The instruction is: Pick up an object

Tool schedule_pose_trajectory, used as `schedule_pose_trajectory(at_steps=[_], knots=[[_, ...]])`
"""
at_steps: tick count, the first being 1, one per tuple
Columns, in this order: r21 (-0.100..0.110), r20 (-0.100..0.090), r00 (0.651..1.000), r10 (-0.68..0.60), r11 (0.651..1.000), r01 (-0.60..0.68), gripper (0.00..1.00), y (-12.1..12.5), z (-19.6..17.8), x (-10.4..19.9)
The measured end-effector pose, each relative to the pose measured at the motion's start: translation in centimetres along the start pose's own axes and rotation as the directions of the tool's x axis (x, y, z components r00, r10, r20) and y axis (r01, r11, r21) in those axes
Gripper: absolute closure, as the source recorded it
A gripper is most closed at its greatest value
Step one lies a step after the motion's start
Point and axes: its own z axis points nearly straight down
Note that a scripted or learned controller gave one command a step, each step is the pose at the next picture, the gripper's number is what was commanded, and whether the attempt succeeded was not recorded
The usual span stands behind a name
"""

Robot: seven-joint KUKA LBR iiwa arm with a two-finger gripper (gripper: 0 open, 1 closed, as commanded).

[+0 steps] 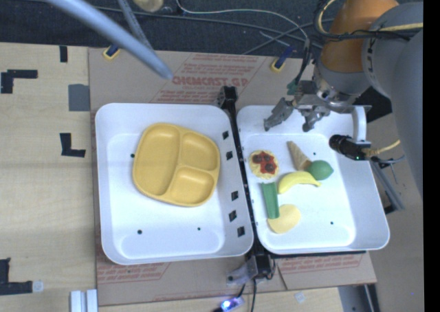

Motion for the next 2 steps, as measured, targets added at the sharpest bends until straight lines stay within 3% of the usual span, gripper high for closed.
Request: schedule_pose_trajectory(at_steps=[1,2], knots=[[-0.014,0.001,1.0,-0.003,1.0,0.003,0.0,0.3,-0.8,0.0],[-0.009,0.003,1.0,-0.002,1.0,0.002,0.0,0.7,3.7,-0.1]])
